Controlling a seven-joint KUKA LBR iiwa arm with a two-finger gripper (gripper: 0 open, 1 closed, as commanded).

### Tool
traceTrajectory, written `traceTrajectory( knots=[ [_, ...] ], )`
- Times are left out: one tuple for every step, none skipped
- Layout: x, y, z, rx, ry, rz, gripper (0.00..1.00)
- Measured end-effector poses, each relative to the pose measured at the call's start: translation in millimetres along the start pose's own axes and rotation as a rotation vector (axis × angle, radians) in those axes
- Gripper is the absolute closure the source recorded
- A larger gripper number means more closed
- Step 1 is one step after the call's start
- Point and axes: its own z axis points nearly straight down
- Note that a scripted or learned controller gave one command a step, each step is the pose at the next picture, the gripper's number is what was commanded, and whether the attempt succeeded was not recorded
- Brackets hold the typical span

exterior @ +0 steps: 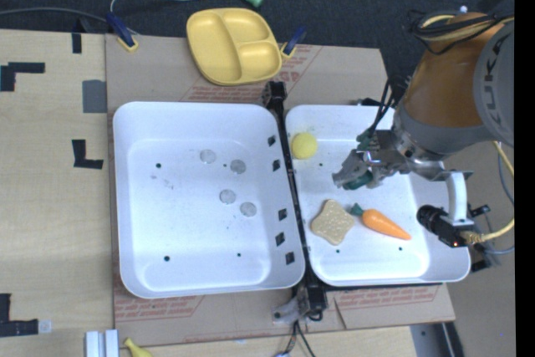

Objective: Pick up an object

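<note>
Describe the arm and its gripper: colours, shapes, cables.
The arm is thick and rounded, grey with a broad orange band above the wrist. Thin black cables run along it. The gripper is small, dark metal with teal at its tip.

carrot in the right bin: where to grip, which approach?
Probably across the thick orange middle of the carrot, from straight above. It lies flat, green end toward the bread slice, tip toward the bin's right wall, so close the fingers across its narrow width, away from the taper.
</note>
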Motion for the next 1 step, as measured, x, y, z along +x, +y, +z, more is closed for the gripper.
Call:
traceTrajectory(
  knots=[
    [7.7, 13.3, -12.7, 0.000, 0.001, -0.001, 1.00]
  ],
)
